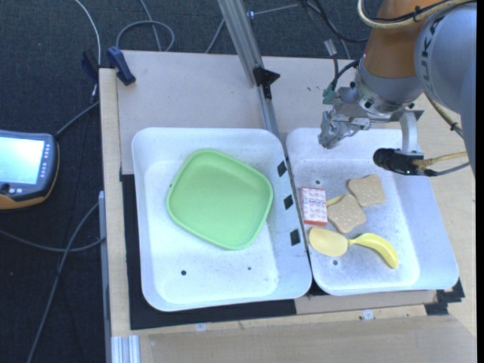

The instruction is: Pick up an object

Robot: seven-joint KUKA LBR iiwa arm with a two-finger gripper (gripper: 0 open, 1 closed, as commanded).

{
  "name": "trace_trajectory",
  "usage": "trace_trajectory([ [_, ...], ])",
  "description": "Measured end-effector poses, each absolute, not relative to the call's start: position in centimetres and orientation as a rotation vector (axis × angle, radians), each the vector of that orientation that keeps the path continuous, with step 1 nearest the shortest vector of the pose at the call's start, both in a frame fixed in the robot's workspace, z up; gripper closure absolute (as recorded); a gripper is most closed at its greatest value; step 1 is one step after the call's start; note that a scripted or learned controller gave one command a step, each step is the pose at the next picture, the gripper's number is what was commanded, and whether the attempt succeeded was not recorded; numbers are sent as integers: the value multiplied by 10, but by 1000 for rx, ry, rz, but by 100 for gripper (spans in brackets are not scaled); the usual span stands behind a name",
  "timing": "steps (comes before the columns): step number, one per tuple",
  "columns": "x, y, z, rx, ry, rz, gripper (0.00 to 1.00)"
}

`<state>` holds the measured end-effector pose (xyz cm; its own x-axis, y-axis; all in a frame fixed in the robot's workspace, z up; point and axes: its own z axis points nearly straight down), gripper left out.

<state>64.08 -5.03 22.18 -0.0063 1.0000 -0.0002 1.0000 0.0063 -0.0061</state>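
Sitting on a dark carpet floor (53,278): a light wood bench (189,89). Lying across the carpet, thin cables (72,10). Glowing at the left, a small screen (23,165). Leaning over the bench, a grey metal pole (242,29).

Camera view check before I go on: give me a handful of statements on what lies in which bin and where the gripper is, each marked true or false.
1. The green plate lies in the left bin. True.
2. The gripper hangs over the near edge of the right bin, above the banana. False: it is over the bin's far end, away from the items.
3. The yellow banana lies in the right bin, nearer the camera than the two bread slices. True.
4. The small red and white box sits on the green plate. False: it lies in the right bin, by the wall next to the left bin.
5. A bread slice is between the gripper's fingers. False: both slices lie on the bin floor.
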Motion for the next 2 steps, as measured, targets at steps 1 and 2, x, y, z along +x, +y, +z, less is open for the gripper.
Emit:
trace_trajectory([
  [1,621,-4,230,-2211,-2227,6,100],
  [2,611,48,222,-2211,-2227,8,100],
])
